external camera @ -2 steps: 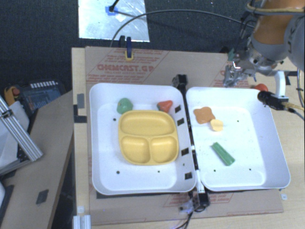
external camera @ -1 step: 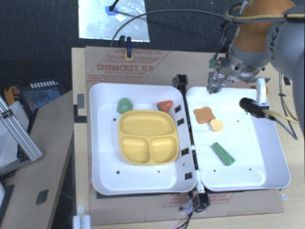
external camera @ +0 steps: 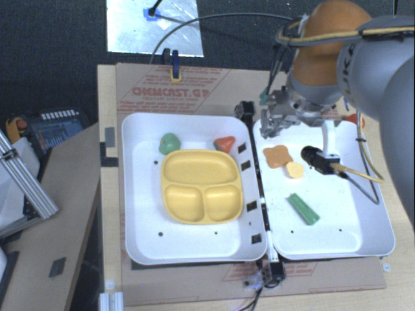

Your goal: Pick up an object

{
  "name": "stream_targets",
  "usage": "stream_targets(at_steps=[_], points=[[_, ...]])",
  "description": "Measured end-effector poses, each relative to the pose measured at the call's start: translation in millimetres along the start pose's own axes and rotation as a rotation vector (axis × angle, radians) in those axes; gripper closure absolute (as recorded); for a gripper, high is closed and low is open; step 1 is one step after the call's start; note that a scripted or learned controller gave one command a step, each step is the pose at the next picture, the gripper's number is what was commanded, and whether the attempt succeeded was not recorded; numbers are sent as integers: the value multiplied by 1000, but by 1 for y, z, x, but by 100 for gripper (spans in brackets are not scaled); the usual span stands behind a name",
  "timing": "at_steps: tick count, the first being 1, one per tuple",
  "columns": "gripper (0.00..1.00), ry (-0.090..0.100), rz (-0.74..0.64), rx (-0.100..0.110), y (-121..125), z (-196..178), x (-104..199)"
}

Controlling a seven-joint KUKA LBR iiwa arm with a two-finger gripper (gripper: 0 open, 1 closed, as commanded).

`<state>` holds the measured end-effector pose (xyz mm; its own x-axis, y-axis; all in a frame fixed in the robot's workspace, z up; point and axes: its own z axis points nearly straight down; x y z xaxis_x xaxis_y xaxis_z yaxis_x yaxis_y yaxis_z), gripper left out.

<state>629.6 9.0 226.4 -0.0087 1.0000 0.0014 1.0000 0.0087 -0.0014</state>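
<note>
the grey arm [external camera: 382, 63] enters from the upper right of the frame, its orange band [external camera: 327, 37] above the wrist. the gripper [external camera: 270, 128] hangs over the upper left corner of the right bin [external camera: 363, 229], close to the divide between the bins; whether it is released or clenched cannot be told, and nothing is seen in its grasp. just below it in the picture lies an orange flat piece [external camera: 277, 155], with a small yellow piece [external camera: 295, 170] touching its lower right edge. a green stick [external camera: 303, 208] lies tilted near that bin's centre, well apart from the gripper. the left bin [external camera: 139, 238] bears a yellow divided tray [external camera: 200, 185], a green lump [external camera: 170, 142] and a red lump [external camera: 224, 143] at the tray's upper edge.
</note>
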Motion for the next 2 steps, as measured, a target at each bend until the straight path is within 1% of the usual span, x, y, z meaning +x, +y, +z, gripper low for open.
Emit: stream_targets(at_steps=[1,2], points=[[100,1,0,0,-17,8,46],[100,0,0,1,-45,15,88]])
